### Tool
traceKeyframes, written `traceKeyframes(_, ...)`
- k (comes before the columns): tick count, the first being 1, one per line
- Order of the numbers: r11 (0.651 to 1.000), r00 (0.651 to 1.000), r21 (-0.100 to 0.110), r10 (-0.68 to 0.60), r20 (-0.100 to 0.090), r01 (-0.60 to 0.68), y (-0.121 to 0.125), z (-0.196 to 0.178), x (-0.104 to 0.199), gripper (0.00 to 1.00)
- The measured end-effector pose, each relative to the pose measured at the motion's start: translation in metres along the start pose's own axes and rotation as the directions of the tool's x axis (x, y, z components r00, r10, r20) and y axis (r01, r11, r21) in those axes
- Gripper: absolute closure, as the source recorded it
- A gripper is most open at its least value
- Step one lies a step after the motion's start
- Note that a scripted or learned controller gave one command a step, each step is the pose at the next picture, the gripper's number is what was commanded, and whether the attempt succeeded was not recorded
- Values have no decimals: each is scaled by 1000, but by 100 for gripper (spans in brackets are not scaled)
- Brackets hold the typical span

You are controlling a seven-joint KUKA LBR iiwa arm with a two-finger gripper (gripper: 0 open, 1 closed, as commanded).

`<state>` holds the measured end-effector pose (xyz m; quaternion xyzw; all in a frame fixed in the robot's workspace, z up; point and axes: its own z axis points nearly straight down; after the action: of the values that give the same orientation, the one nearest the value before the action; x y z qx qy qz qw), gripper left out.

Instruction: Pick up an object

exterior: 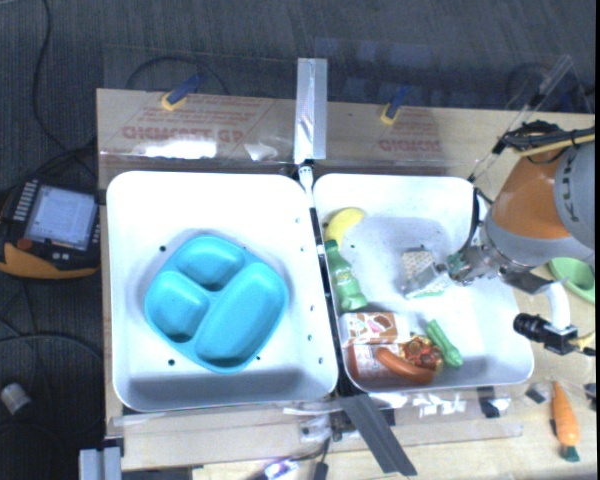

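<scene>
You see a small grey object [418, 268] near the middle of the right bin [450, 190], just left of the claw [458, 267]. The arm [540, 208] leans in low from the right, and you cannot tell how the claw stands.

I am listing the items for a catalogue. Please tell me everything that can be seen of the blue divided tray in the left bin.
The blue divided plastic tray is turquoise, glossy and rounded, with three hollow compartments: one at its upper edge, one at left and a larger one at right. It lies flat, open side up, turned at a slant, near the middle of the shallow white left bin, resting on the bin's floor. Nothing lies in it or touches it.
</scene>
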<state>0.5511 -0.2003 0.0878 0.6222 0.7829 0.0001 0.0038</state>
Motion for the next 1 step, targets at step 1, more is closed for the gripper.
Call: traceKeyframes(1,1000,1000,9,-8,-8,8,29,-35,10,0)
